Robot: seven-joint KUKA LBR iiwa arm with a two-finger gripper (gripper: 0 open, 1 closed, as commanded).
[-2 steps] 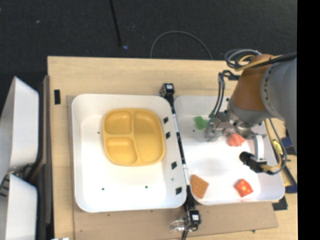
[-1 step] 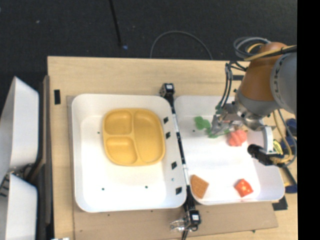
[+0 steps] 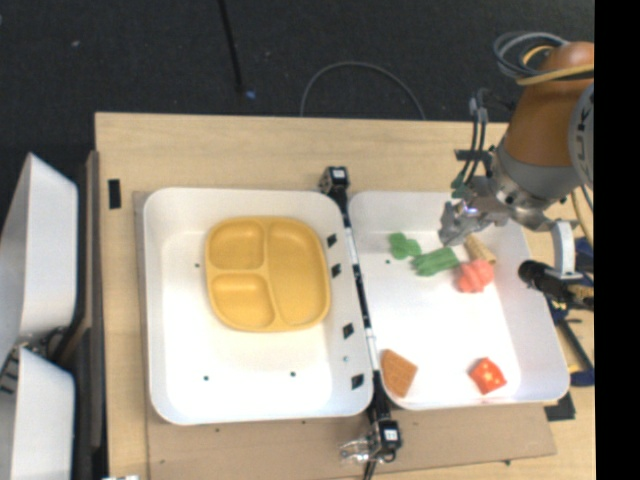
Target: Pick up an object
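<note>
Two white bins (image 3: 250,203), wooden bench (image 3: 200,133), dark floor (image 3: 150,38)

The robot arm (image 3: 545,138) is big and round, orange on top and grey lower down. Thin cables loop beside it. Its small tool (image 3: 458,224) is shiny grey metal.

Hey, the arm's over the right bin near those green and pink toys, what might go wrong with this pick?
1. The gripper hovers over a tight cluster: green piece, pink piece and tan piece lie touching or nearly so. It may nudge neighbours or catch two.
2. The cluster lies close to the right bin's far wall, so a shoved piece could wedge against the wall.
</note>
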